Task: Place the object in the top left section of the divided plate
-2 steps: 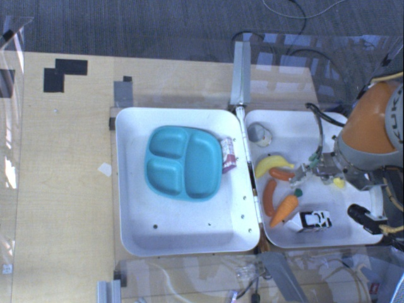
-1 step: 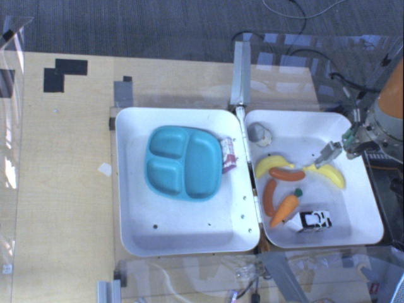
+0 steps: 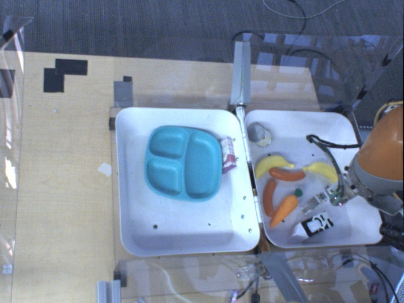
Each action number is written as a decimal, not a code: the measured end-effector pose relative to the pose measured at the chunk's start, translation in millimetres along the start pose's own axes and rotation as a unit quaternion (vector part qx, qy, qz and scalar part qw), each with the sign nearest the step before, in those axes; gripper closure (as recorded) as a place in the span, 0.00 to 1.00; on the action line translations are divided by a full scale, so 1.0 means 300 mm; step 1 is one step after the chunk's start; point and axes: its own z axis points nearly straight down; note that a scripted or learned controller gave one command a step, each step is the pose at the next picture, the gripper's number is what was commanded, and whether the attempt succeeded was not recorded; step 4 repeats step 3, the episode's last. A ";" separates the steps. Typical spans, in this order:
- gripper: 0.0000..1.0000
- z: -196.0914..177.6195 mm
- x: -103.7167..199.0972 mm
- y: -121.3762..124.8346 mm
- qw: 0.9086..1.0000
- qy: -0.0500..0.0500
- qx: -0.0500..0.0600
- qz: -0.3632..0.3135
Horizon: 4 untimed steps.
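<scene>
— What is seen on the tabletop (image 3: 63,188)?
— Two white bins are set side by side. In the left bin (image 3: 183,229), a blue divided plate (image 3: 184,163) is laid in the upper middle, with one large section toward the right and two smaller ones at the left. A small wrapped packet (image 3: 228,153) is found just beside the plate's right edge, against the bin wall.

— And the right bin (image 3: 360,229)?
— Toy food is gathered there. A grey round piece (image 3: 259,132) is placed in the upper left corner. Lower down, a banana (image 3: 273,164) is lain beside a sausage (image 3: 286,175), which is touching it. A second yellow banana (image 3: 322,168) is seen to the right. A red sausage (image 3: 269,197) is stood nearly upright in the frame, and a carrot (image 3: 285,209) is tilted just beside it. A black and white tag (image 3: 317,224) is lain near the lower edge.

— Where is the arm?
— The arm (image 3: 382,156) is reached in from the right edge of the frame. The claw (image 3: 320,199) is lowered over the right bin, just right of the carrot's green top. Whether the claw is apart or together cannot be told; nothing is seen between it.

— Is anything laid in the plate?
— No; the sections are shown bare blue.
</scene>
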 end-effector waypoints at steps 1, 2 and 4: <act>0.00 -0.085 0.165 0.131 1.000 -0.001 -0.001 0.004; 1.00 -0.123 0.161 0.138 1.000 -0.002 -0.004 0.003; 1.00 -0.217 0.090 0.051 0.997 -0.002 -0.002 -0.076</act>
